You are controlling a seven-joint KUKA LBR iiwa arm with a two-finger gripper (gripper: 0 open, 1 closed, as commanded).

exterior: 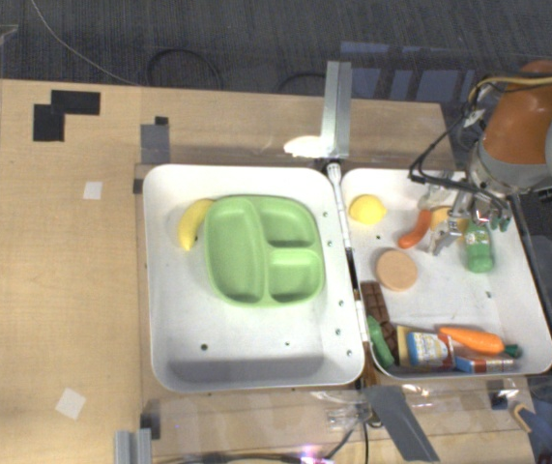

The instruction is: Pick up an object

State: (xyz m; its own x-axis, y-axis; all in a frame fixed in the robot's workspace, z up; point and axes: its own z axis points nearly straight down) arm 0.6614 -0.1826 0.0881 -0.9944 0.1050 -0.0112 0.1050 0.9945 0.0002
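I am hovering my claw (447, 228) over the right bin (527, 288), its fingers standing spread around nothing. Just beside them an orange carrot-like piece (414, 231) is lying on the bin floor, its long axis slanting, one end pointing toward the yellow lemon (366, 209).

A small green translucent plastic bottle (478, 247) stands roughly upright near the far right edge of the right shallow white bin (522, 303). Just beside it, toward the bin's middle, an orange carrot-shaped toy (414, 231) lies tilted.
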